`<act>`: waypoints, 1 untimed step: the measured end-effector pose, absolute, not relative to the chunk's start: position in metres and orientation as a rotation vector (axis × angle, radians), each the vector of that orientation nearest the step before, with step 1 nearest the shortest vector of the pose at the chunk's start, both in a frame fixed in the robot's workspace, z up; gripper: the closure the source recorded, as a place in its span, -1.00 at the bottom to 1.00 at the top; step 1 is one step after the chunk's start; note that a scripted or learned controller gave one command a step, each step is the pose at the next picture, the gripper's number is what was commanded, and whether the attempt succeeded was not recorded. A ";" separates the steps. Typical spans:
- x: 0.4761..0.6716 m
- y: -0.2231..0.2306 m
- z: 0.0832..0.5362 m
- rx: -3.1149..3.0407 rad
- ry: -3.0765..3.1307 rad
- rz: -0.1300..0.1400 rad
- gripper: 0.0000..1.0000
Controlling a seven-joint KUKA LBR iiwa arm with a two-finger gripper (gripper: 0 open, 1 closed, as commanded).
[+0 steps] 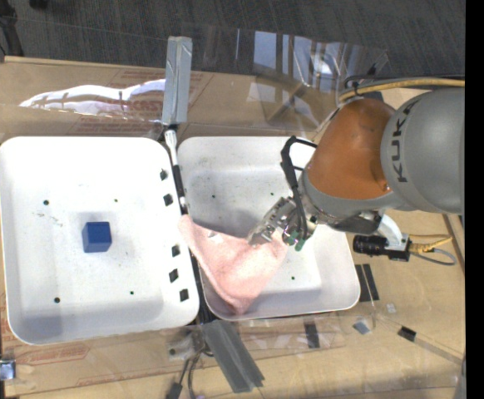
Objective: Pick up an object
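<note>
A pink cloth (pixel 232 266) lies crumpled in the right bin (pixel 225 169), spread from its left wall to its front rim. My gripper (pixel 277 229) is low at the cloth's upper right corner, touching or just over it. The cloth's corner seems drawn up toward the fingers, but the wrist hides how they stand. A blue cube (pixel 97 236) rests alone on the floor of the left bin (pixel 34 173), far from the gripper.
The grey arm with its orange band (pixel 354 158) covers the right bin's right side. Black cables (pixel 290 160) loop by the wrist. A clear plastic sheet (pixel 300 69) and a grey post (pixel 175 81) stand behind the bins. Tape strips lie on the bench in front.
</note>
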State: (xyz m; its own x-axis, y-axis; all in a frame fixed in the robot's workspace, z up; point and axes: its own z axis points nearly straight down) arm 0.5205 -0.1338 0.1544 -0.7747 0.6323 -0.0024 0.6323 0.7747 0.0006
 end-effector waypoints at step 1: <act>0.570 -0.151 0.095 1.176 2.914 -0.001 1.00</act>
State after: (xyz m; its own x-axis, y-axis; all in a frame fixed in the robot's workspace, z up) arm 0.5699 -0.1514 0.0953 -0.7197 0.6942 0.0010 0.6942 0.7197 -0.0008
